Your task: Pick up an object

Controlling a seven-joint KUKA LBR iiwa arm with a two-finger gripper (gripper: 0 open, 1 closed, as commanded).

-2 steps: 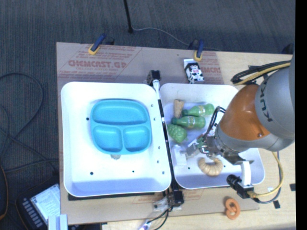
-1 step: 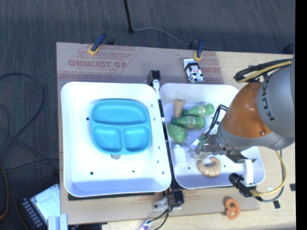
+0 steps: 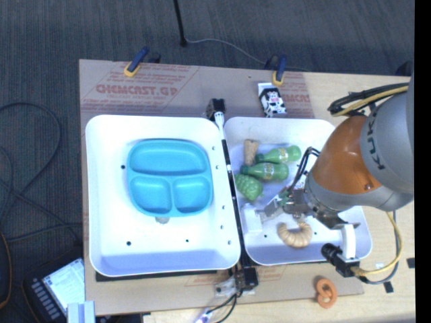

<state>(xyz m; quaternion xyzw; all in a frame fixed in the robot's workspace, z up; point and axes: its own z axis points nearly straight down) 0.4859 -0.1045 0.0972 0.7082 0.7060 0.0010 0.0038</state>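
The gripper (image 3: 277,206) hangs low in the right bin (image 3: 350,247), fingers slightly apart, holding nothing. A tan croissant (image 3: 295,233) lies just below it; green bottles (image 3: 273,163) sit above.

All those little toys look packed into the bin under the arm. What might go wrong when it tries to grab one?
The gripper sits low in the right bin among crowded items, so it might nudge things rather than catch one. The green bottles and green leafy toy lie touching, so two could snag together or slip. The croissant lies right by the arm and could get pushed aside.
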